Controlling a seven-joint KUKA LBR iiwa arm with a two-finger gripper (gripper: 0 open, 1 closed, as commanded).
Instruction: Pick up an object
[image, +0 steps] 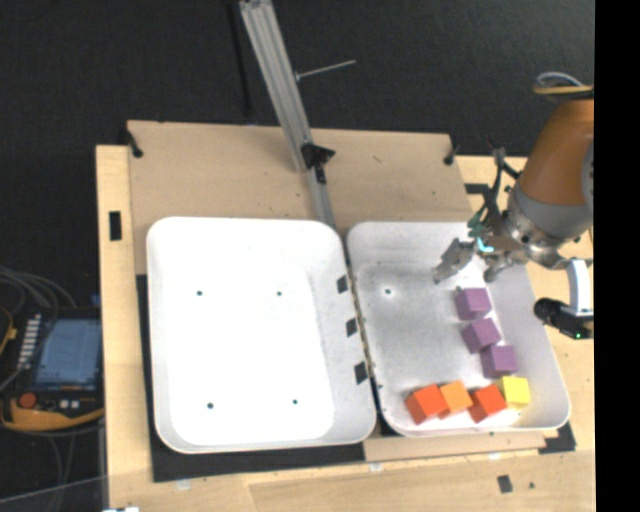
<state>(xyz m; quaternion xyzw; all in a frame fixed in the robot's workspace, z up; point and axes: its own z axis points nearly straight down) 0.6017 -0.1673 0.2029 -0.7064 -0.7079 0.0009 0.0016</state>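
Observation:
In the right bin, three purple blocks run in a slanted column: the top one, the middle one and the lowest. Along the bin's near edge lie a yellow block, a red block, an orange block and a red-orange block. My gripper hangs at the bin's far right, just beyond the top purple block. Its fingers are spread open and there is nothing between them.
The left bin lies beside the right one, with black clips along the seam. A slanted metal pole rises behind the bins. A handheld screen unit sits off the bench's left side.

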